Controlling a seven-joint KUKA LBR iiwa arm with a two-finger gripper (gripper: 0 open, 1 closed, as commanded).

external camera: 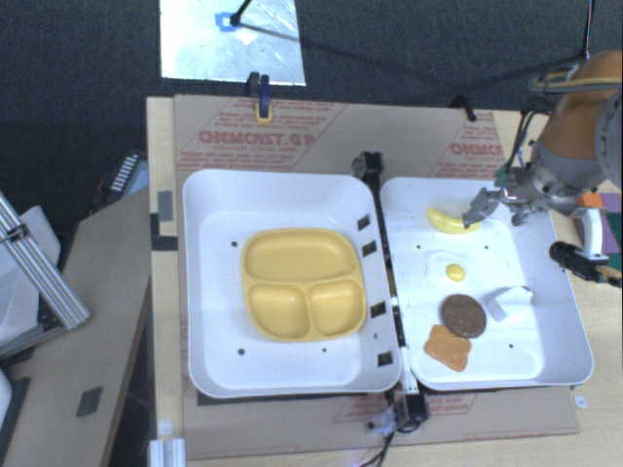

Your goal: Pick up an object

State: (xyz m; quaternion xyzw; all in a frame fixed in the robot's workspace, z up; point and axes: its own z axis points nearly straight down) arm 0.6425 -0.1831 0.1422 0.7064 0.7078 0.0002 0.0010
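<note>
The right bin holds a yellow banana at its far side. Nearer lie a fried egg, a brown round patty, an orange piece and a small pale grey block. My gripper hangs over the far right part of this bin, just right of the banana's end. Its fingers are spread open with nothing between them. One fingertip is close to the banana, and I cannot tell whether it touches.
The left bin bears a yellow divided plate. A black divider with clips runs between the bins. Cardboard lies under both bins, and the arm comes in from the right over the bin's rim.
</note>
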